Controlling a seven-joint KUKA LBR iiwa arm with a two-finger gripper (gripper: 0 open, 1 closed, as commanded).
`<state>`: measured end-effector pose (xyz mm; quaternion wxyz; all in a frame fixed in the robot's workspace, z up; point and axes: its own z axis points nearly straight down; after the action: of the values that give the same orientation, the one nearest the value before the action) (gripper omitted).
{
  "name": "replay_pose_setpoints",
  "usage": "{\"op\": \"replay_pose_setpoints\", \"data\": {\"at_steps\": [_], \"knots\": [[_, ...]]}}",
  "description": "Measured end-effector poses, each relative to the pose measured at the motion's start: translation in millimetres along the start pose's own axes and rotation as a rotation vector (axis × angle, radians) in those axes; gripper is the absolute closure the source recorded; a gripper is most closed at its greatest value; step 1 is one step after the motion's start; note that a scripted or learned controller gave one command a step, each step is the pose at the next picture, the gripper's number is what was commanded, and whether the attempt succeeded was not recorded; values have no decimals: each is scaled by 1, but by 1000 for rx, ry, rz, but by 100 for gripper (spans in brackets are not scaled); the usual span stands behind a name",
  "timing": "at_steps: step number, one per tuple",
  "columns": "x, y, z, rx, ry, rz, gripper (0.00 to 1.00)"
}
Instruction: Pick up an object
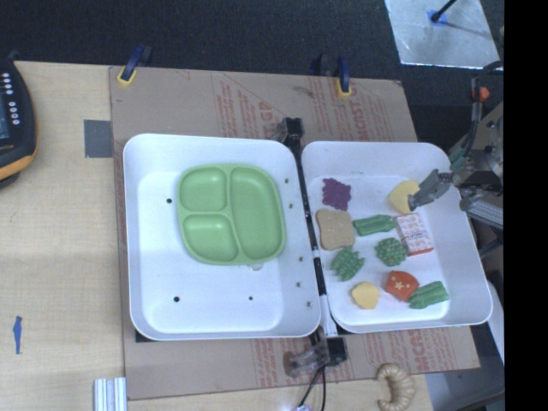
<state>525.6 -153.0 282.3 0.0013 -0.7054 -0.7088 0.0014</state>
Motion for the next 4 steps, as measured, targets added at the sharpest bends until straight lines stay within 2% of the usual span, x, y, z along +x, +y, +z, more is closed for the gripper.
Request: {"op": "replay_pose_setpoints", "data": {"at_steps": [1, 2, 3, 4], "knots": [[-6, 59, 194, -8, -7, -4, 0], [-9, 61, 174, -14, -8, -2, 100], [-9, 61, 174, -12, -9, -3, 0], [-4, 18, 185, -19, -8, -2, 0]]}}
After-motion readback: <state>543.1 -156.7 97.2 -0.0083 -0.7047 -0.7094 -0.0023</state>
